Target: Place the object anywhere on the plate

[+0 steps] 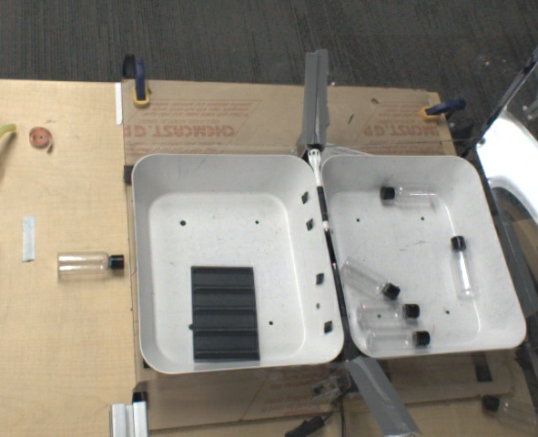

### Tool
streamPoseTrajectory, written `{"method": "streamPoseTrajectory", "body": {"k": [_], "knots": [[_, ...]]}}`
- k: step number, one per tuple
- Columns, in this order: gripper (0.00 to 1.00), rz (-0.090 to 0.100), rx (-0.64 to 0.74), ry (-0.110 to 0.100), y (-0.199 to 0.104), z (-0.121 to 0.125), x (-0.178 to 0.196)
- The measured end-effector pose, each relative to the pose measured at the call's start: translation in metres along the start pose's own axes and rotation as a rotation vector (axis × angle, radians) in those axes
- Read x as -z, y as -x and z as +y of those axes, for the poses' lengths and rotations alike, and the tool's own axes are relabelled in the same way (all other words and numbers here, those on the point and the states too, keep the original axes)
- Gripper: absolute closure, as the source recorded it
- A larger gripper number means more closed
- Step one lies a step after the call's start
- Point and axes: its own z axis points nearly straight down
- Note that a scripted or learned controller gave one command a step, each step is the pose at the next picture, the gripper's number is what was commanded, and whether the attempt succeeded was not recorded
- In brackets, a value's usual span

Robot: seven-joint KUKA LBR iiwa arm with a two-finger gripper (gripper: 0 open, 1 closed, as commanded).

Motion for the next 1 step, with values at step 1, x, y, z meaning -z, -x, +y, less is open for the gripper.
{"method": "streamPoseTrajectory", "body": {"k": [1], "knots": [[0.00, 0.000, -0.335, -0.002, -0.0353, 0.0652, -0.0314]]}}
